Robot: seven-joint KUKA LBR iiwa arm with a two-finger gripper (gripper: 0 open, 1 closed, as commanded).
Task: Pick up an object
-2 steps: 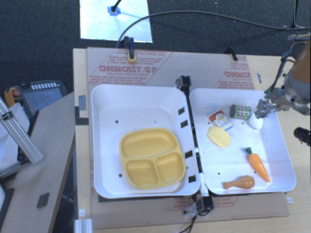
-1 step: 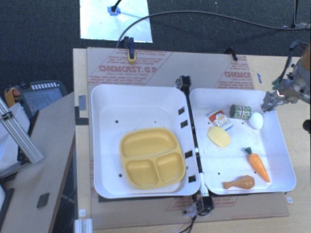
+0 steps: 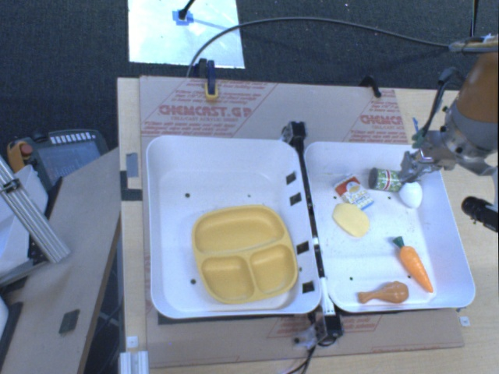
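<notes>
The right bin [image 3: 452,232] holds a small green can [image 3: 384,179] lying on its side, a white egg [image 3: 411,195], a red and white packet [image 3: 352,192], a pale yellow slice [image 3: 352,220], an orange carrot [image 3: 414,264] and a brown drumstick [image 3: 385,293]. My gripper [image 3: 414,164] hangs at the bin's far right corner, just above the egg and beside the can's right end. Nothing shows between its fingers.
The left bin [image 3: 168,209] carries a yellow three-compartment tray [image 3: 243,252]. A black clamp strip [image 3: 306,209] runs between the two bins. The grey arm with its orange band [image 3: 477,104] comes in from the right edge. A grey side table [image 3: 54,271] stands at left.
</notes>
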